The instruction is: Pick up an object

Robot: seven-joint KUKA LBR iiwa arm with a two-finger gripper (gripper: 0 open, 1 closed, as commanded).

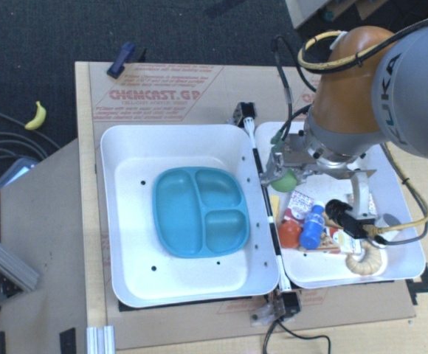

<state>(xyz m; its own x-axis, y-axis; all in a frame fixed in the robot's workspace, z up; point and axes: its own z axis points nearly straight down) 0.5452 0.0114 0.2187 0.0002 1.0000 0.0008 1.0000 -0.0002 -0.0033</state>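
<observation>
My gripper (279, 167) hangs low over the near-left part of the right bin (402, 260), close to the wall shared with the left bin. A small green object (286, 180) lies right under it, partly covered by the gripper. Just in front of the green object are a white printed packet (301, 202), a blue bottle (312, 227) and a red round object (289, 233). A flat orange and red packet (333, 242) lies beside the bottle. A pale ring-shaped pastry (364, 262) rests at the bin's front right.
The left bin (125, 161) holds a blue divided plate (200, 211). The bulky grey and orange arm (361, 87) covers the back of the right bin. A blue object (121, 60) lies on the cardboard behind the bins, and a yellow banana-like object (36, 115) lies on the floor.
</observation>
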